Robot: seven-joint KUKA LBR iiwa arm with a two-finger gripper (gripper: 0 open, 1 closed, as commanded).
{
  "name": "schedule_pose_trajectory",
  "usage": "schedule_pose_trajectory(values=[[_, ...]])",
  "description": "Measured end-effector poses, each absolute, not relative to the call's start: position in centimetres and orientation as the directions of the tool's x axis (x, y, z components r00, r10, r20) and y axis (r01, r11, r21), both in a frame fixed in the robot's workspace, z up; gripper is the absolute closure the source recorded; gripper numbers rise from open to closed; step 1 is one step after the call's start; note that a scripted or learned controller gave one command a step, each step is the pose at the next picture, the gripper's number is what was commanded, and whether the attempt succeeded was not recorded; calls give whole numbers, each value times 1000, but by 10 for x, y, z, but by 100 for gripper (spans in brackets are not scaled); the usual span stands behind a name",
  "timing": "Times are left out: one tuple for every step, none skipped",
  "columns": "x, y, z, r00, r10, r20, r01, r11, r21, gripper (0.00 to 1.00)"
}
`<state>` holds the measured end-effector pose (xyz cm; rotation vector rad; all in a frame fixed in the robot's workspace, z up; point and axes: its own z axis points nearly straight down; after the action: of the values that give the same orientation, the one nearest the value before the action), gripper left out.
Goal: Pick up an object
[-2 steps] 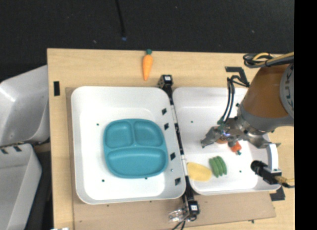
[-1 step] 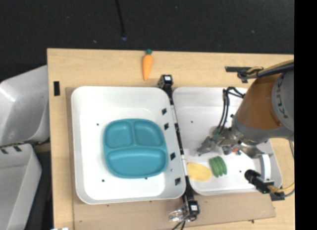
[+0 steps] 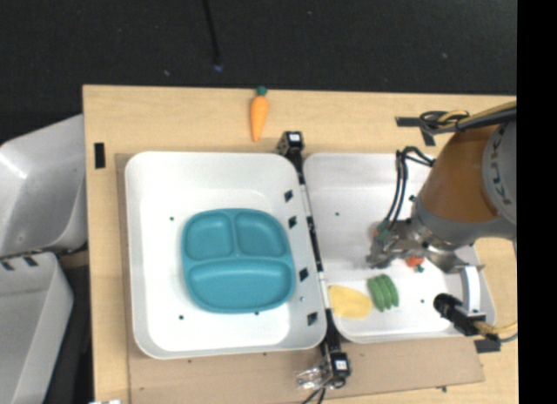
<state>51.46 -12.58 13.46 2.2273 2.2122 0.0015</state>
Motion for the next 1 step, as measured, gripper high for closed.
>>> schedule_pose_trajectory(values=[[511, -125, 178, 0, 1000, -1, 1000, 0, 4, 100]])
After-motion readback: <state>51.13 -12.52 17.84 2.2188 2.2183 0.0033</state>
